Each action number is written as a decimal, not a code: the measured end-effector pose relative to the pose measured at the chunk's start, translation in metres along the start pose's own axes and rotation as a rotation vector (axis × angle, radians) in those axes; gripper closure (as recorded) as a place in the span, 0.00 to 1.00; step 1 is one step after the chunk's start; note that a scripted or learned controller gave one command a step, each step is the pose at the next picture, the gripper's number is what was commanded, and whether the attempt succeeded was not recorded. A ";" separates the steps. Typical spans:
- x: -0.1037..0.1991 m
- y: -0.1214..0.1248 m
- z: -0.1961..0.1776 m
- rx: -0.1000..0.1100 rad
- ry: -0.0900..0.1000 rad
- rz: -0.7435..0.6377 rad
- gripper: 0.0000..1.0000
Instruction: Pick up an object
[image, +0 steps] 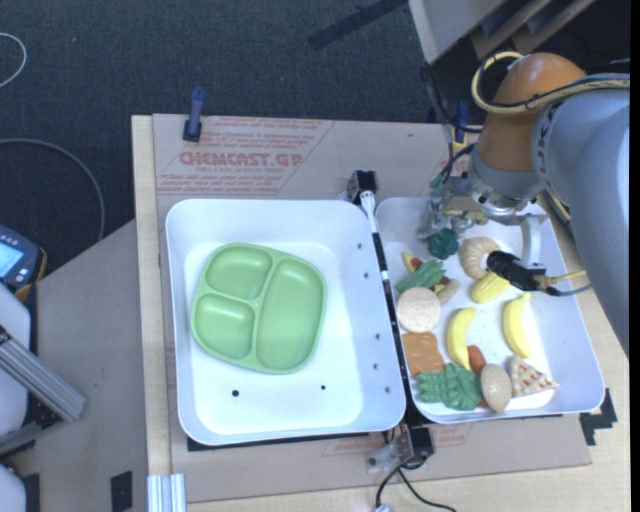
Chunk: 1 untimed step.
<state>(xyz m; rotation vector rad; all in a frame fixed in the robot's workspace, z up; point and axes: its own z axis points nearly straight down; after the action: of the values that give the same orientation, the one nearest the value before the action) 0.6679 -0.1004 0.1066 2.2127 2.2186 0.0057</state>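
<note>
Down onto the bench from above: two white bins side by side, and all the action is in the right bin (570, 345). The gripper (447, 222) is low at that bin's far end, directly over a small dark teal object (442, 243), which looks to sit at the fingertips. Whether it is actually pinched between them is impossible to tell from this angle, and whether the claw is spread or closed cannot be made out either. The teal piece is a compact lump (no clear long axis, too small to say which way it points).

The arm (580, 130) comes in from the right, its orange band (520, 110) sitting high above the wrist, and the wrist drops close to vertical onto the far-left part of the right bin.

Working outward from the teal piece: just toward the near side of it lies a green leafy item (422, 274), then a round pale cracker (419, 309). To its right sits a tan bread-like piece (477, 254). Further toward the near rim are two bananas (459, 335), both with their long axes running roughly far to near, and a pizza slice (530, 378).

In the left bin (190, 400) a green divided plate (259, 307) rests, well apart from the gripper.
</note>
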 end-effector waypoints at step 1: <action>0.000 0.000 -0.010 -0.002 -0.001 -0.001 1.00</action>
<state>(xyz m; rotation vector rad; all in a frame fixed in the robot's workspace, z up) 0.6683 -0.1004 0.1166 2.2099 2.2178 0.0071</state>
